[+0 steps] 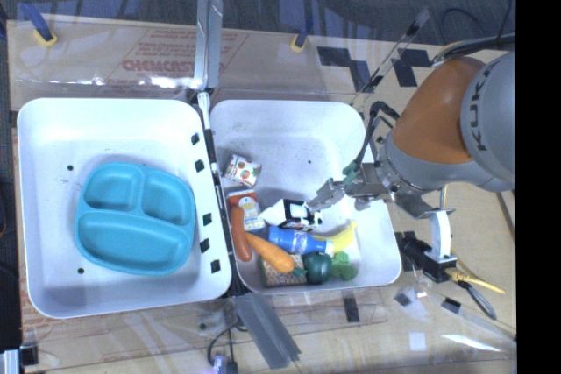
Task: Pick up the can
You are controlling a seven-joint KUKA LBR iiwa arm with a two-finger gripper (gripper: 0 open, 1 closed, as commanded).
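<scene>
Tray [136, 219] in left bin [53, 123]

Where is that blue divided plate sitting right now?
The blue divided plate lies in the left white bin, apart from the food clutter in the right bin.

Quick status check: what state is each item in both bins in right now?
Blue can: lying on its side, right bin.
Carrot: lying flat beside the can.
Small carton: tilted, apart from the pile.
Blue divided tray: flat, right way up, left bin.
Gripper: low over the pile.
</scene>
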